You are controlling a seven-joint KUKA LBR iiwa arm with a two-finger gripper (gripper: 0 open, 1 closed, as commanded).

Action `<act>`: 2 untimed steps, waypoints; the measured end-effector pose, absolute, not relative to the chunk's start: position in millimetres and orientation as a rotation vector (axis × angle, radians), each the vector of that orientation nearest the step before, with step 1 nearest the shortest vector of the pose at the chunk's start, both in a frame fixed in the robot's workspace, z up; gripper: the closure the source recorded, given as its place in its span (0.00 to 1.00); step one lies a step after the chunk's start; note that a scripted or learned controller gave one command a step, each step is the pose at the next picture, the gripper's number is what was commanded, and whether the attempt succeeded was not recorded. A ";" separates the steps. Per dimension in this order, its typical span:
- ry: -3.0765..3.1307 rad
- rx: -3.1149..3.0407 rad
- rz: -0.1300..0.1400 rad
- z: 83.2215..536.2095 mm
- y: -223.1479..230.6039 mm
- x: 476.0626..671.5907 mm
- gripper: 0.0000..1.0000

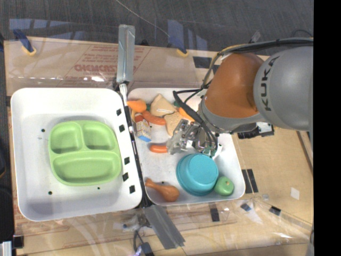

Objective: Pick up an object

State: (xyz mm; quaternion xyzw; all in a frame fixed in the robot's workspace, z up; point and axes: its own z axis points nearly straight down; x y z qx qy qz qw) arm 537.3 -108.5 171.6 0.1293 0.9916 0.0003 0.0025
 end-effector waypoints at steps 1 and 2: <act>2.989 0.968 0.001 206.9 -121.6 477.3 1.00; 2.778 1.470 0.000 190.7 -70.9 538.9 1.00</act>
